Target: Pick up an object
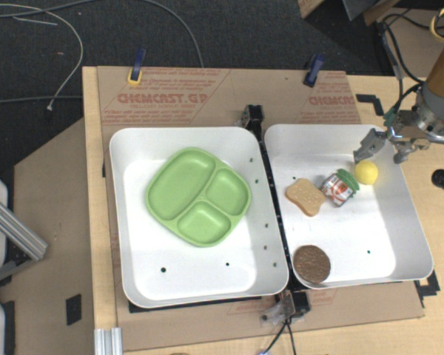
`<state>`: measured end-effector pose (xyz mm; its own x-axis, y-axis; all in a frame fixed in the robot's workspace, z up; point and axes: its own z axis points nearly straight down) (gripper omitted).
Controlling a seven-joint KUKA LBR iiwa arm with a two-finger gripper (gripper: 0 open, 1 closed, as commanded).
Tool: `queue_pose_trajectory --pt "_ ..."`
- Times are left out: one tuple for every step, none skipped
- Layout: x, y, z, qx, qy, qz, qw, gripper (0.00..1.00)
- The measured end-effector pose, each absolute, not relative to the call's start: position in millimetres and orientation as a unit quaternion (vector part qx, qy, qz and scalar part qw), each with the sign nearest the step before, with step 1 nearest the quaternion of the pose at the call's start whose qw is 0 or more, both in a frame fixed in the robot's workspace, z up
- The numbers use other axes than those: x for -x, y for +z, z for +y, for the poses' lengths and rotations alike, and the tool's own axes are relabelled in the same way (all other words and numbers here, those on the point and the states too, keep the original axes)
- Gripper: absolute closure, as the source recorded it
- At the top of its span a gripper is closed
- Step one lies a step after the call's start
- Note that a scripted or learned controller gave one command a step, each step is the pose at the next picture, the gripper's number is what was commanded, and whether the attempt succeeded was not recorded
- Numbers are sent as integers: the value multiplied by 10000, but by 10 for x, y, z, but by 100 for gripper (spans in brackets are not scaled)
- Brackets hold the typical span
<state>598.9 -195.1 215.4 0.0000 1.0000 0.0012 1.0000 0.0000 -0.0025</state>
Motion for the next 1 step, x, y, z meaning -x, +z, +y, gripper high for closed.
queue_pose_trajectory --pt "-5995 2162 -1951 7070 -1 -7073 5 0"
